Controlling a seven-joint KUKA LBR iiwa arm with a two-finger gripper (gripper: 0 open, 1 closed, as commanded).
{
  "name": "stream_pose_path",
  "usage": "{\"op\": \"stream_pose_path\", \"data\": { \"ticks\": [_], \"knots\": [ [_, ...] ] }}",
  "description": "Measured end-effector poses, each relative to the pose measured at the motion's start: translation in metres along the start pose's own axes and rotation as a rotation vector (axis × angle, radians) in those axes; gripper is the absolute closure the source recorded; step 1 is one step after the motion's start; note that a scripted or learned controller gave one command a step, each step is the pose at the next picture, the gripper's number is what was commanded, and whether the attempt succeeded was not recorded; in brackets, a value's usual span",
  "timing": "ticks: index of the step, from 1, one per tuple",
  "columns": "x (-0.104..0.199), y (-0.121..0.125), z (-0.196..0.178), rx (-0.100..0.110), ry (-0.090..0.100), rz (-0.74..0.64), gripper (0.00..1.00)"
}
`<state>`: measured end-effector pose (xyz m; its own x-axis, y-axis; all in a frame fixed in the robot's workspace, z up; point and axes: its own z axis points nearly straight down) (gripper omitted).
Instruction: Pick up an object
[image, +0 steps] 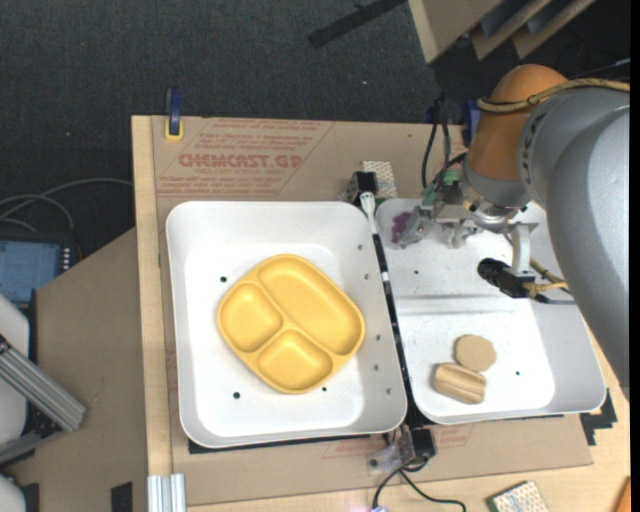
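My gripper hangs low over the far end of the right bin, under the orange wrist band. A small purple object lies at the bin's far left corner, just left of the gripper and apart from it as far as I can see. A round tan disc and a tan block lie close together at the bin's near end, well away from the gripper. In the left bin sits a yellow divided plate.
The grey arm covers the right bin's far right side. A raised divider runs between the two bins. A cardboard sheet lies beyond the left bin.
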<state>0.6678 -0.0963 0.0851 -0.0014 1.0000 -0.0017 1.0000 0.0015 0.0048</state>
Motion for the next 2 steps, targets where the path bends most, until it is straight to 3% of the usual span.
{"op": "stream_pose_path", "data": {
  "ticks": [2],
  "knots": [
    [0.0043,-0.0012,0.0,0.004,0.001,0.001,0.0]
  ]
}}
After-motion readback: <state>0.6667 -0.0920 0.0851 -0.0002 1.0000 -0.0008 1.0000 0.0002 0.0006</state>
